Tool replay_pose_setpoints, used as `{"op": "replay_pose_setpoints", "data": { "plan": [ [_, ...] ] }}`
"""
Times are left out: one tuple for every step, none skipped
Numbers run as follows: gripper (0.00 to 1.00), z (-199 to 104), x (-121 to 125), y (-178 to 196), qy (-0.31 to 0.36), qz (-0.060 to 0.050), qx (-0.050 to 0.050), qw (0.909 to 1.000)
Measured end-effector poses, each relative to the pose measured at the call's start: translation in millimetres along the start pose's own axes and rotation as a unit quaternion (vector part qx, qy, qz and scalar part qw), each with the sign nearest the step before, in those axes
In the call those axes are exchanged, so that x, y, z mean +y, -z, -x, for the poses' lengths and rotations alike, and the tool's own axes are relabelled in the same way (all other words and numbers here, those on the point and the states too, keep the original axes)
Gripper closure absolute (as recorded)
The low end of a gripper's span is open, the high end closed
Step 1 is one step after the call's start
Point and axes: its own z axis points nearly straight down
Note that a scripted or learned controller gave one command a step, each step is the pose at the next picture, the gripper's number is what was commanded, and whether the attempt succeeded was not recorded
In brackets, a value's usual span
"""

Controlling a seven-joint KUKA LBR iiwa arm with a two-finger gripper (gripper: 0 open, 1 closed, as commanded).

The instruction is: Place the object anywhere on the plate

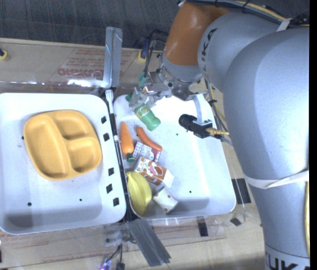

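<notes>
We see two white bins side by side, and we take the yellow plate (62, 144) as our landmark. It is a sectioned plate that lies in the left bin (12, 207), with bare white floor all around it.

To the right of the plate, past the divider between the bins, the right bin (203, 173) holds a cluster of small things. Nearest the plate is an orange carrot (126, 139), lying lengthwise just beside the divider. Just right of it lies a reddish sausage-shaped piece (149, 138), and below these two sit small printed packets (150, 165) crowded together. Further down, a yellow banana-like item (139, 192) lies against the divider, touching a small white box (166, 201).

Up and to the right of the plate, a green bottle-shaped object (147, 117) lies at the top of the cluster. The gripper (143, 97) hangs directly over its upper end, at the far corner of the right bin. We cannot tell how the jaws are set, nor whether they grip the green object. The grey arm (259, 94) with its orange band (186, 35) covers much of the right bin's far side. A black cylindrical part (195, 124) juts out beside it.
</notes>
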Motion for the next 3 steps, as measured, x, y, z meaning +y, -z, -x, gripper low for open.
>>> {"op": "replay_pose_setpoints", "data": {
  "plan": [
    [1.0,-90.1,-52.7,-1.0,-0.033,-0.001,0.0,0.9995],
    [0.0,-89.5,-52.7,-0.9,-0.034,-0.001,0.0,0.9994],
    [0.0,-89.5,-52.7,-0.9,-0.034,-0.001,0.0,0.9994]
  ]
}}
